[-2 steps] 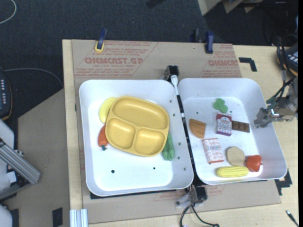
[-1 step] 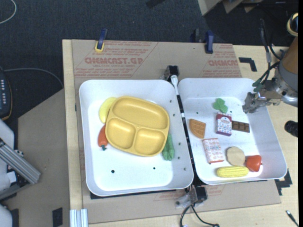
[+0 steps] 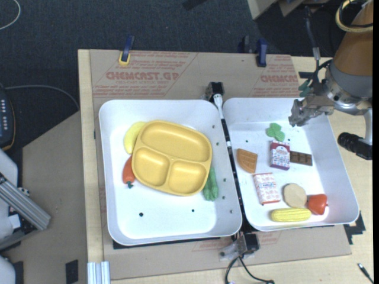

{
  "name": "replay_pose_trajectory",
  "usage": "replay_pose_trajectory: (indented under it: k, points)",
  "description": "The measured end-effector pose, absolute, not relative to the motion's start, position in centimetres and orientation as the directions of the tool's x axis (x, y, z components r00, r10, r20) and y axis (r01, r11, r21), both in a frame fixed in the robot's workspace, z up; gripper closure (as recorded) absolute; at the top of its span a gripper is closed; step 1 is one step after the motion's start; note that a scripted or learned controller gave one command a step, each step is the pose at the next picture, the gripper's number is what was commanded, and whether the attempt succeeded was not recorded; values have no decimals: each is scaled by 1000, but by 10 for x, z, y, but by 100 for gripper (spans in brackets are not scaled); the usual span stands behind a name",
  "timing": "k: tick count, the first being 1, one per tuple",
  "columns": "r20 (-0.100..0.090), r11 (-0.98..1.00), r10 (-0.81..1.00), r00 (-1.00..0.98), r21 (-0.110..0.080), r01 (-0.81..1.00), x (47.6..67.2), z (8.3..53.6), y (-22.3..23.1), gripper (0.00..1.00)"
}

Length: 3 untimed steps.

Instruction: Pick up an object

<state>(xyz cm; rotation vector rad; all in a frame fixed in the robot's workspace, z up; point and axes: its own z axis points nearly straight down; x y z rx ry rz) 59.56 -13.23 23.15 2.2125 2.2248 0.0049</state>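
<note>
My gripper (image 3: 298, 116) hangs over the far right part of the right bin (image 3: 337, 158), just above and to the right of a green toy piece (image 3: 275, 131). Nothing shows between its fingers. Below it lie a red-and-white carton (image 3: 279, 155) and a brown chocolate bar (image 3: 300, 157). An orange wedge (image 3: 247, 160) lies further left. Near the front are a second white-and-red carton (image 3: 267, 189), a tan round cookie (image 3: 294, 194), a red toy (image 3: 318, 203) and a yellow corn cob (image 3: 290, 215).
The left bin (image 3: 112, 158) holds a yellow divided plate (image 3: 170, 157), with a yellow piece (image 3: 132, 135) and a red-orange piece (image 3: 128, 171) at its left and a green leafy piece (image 3: 211, 185) at its right. Clamps (image 3: 125, 52) sit on the bench's far edge.
</note>
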Motion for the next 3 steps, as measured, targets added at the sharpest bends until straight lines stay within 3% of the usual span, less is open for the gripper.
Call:
replay_pose_trajectory:
  k: [1,2,3]
  points:
    - [0,7,1000,-7,6,1000,639,235,-89,100]
    - [-1,2,1000,-2,2,1000,653,214,-76,100]
    - [-1,-1,1000,1,-1,1000,645,216,-80,100]
